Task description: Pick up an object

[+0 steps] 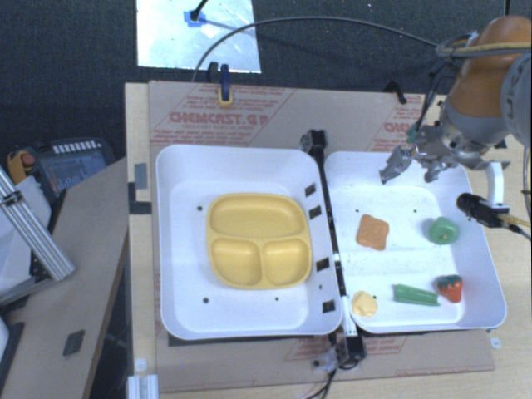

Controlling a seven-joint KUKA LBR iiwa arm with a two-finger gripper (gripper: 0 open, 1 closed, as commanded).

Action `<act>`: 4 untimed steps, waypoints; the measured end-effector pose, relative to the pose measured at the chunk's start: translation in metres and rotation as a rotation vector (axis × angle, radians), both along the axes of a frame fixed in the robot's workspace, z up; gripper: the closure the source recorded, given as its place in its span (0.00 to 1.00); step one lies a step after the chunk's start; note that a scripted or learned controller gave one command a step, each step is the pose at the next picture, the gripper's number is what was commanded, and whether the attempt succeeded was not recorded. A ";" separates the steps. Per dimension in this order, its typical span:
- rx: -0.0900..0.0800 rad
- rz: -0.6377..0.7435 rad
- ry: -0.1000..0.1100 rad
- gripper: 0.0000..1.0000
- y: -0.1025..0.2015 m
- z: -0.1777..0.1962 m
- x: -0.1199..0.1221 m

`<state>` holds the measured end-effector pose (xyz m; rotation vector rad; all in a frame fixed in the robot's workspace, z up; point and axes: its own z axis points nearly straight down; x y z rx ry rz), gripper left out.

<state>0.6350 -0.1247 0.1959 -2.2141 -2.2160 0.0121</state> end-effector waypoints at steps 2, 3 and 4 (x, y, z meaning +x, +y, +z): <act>-0.002 0.002 -0.013 0.00 0.001 -0.031 0.005; -0.002 0.000 -0.012 0.00 -0.009 -0.080 0.003; -0.001 0.001 -0.012 0.00 -0.008 -0.112 0.003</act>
